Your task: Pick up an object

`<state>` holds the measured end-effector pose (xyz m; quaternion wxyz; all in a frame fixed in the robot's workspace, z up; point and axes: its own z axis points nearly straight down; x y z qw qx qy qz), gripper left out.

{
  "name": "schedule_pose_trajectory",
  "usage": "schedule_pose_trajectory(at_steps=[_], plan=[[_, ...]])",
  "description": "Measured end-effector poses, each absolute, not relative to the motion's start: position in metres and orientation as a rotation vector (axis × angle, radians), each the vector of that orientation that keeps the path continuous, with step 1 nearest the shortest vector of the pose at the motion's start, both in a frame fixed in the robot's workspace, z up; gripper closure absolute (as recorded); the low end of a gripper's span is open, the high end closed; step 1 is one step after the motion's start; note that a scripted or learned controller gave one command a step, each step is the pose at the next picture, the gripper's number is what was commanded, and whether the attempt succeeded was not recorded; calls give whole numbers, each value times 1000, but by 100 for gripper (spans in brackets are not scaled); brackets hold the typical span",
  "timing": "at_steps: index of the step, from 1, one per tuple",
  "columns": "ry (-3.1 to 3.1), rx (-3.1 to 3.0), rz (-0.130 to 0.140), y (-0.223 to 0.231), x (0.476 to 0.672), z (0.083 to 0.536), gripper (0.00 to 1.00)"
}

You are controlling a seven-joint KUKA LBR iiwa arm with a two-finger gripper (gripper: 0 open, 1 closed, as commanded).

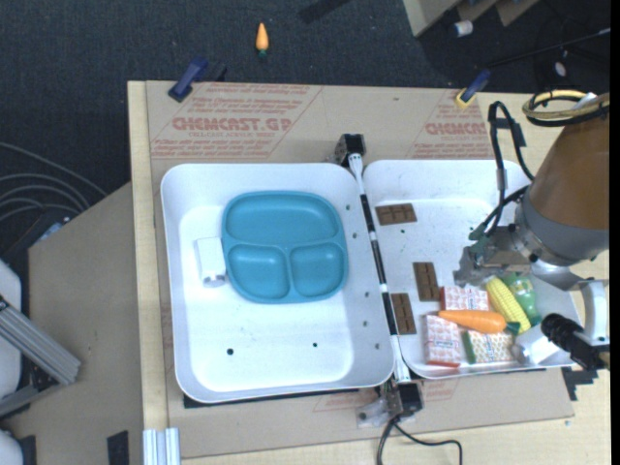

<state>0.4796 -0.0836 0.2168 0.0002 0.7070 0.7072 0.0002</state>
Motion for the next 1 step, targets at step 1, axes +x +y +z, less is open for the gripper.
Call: schedule_pose_trajectory(at_steps=[1], plan=[[2222,2222,-1,-84,479,216,0]])
